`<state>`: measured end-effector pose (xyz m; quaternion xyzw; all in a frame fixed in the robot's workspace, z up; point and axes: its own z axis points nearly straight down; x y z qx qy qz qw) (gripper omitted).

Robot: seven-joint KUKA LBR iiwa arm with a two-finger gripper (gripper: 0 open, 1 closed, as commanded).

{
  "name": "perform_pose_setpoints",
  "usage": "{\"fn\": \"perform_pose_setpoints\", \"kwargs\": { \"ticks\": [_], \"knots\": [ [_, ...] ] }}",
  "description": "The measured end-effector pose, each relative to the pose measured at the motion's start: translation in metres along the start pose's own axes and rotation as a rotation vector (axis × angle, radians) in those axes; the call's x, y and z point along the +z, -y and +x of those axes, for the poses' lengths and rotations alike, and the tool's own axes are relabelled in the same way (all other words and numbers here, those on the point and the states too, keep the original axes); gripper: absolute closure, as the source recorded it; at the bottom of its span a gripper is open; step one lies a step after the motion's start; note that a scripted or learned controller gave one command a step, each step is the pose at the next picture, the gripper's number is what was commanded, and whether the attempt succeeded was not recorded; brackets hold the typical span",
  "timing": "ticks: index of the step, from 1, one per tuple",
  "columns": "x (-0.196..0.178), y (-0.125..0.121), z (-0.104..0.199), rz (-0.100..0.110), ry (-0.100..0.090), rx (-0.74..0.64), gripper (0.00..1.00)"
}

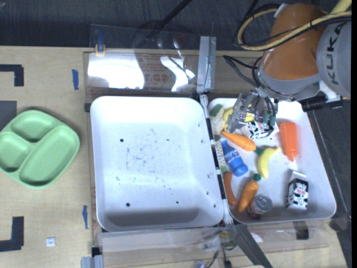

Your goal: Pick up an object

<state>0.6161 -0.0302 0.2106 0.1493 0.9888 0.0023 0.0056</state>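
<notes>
On your far left a green divided plate (pixel 36 148) sits on the wooden bench (pixel 44 66), well apart from the bins. Next comes the left bin (pixel 150 161), its white floor marked with faint scuffs and a few dark dots. A clear plastic panel (pixel 142 66) stands behind it, throwing bright glare that washes out whatever lies along its lower edge.

Move on to the right bin (pixel 321 197), where every loose object lies. Along its left wall you have a blue bottle (pixel 233 159) and, below it, a thin orange piece (pixel 228 187) partly hidden by the divider. An orange carrot (pixel 239 140) lies slantwise just below the gripper (pixel 252 111), and a second carrot (pixel 247 194) leans beside a grey round can (pixel 261 204) near the front wall. A yellow banana (pixel 264 161) sits in the middle, an orange bottle (pixel 288 139) to its upper right, and a cow-patterned carton (pixel 298 192) near the front right.

The gripper hangs over the bin's back left corner, directly above a black-and-white patterned item (pixel 259 129) and something yellow (pixel 227 115) that you cannot identify. The wrist hardware and cables clutter that spot, so you cannot tell how the gripper is set or whether it grips anything. The arm (pixel 298 43) is cut off at the right.
</notes>
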Motion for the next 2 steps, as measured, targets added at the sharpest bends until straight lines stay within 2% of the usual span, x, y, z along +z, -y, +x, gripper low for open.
{"fn": "perform_pose_setpoints", "kwargs": {
  "ticks": [2],
  "knots": [
    [-0.023, -0.002, -0.003, -0.009, 0.015, 0.002, 1.00]
  ]
}}
